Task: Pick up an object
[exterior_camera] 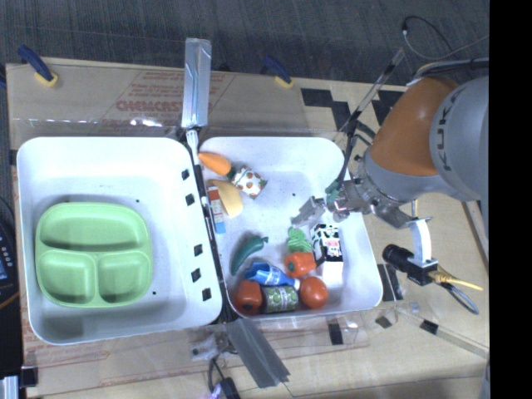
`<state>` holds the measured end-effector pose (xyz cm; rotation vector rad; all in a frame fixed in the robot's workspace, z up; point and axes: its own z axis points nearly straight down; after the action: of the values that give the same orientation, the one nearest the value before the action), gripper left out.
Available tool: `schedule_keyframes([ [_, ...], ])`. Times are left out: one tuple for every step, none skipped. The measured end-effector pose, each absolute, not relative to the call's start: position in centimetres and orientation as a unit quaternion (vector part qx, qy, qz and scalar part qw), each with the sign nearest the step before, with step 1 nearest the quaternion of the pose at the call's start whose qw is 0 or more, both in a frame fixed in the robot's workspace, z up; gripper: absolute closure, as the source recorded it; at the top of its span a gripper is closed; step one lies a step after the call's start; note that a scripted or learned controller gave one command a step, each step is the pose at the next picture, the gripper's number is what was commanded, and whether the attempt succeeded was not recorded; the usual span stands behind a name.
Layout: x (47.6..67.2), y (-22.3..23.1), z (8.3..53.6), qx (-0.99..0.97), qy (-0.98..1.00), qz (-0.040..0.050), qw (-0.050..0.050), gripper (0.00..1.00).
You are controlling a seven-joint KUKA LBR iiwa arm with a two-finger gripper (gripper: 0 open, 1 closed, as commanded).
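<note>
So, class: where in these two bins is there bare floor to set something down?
Left bin: strips around the green tray. Right bin: its upper right floor, between the carrot and the hand. Its lower part is crowded with tomatoes, a can and a carton.

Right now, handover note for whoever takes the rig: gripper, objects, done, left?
Gripper: low over the right bin, beside the milk carton; nothing seen between its fingers, finger state unclear.
Objects: all in the right bin. Carrot and wrapped candy at the far left; green pepper mid; tomatoes, can and blue packet at the near edge.
Left bin: green divided tray.
Done: no pick.
Left: grasp one object and lift it.
</note>
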<state>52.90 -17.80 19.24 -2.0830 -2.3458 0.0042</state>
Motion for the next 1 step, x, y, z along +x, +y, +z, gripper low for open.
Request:
schedule_keyframes([
  [57.62,-18.96,10.21,-0.705,-0.709,0.0015,0.002,0.00],
])
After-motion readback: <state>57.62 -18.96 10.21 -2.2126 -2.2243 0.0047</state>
